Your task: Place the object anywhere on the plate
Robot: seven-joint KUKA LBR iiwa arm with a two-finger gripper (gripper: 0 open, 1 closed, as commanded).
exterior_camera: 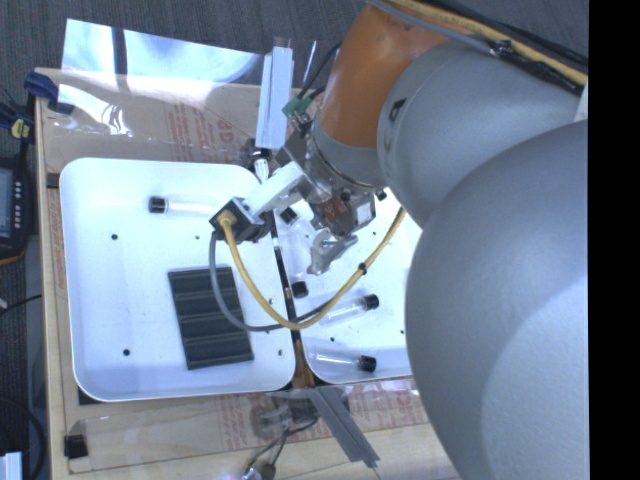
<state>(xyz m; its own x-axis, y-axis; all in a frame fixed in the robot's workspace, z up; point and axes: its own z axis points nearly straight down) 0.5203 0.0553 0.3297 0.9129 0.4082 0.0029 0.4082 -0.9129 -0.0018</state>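
the gripper (322, 253) is hanging over the inner edge of the right bin (345, 373), near the wall between both bins. whether its fingers are released or clenched, i cannot tell.

the nearest clear tube (350, 308) is lying just below the gripper, with a black cap at its right end; its long axis is running nearly left to right. a second tube (345, 361) is lying lower.

the dark ribbed plate (208, 316) is sitting in the left bin (100, 368), to the left of the gripper, so the carrying move is probably going leftward. a third tube (185, 205) is resting above the plate. the tubes are looking smooth and round, likely rolling easily.
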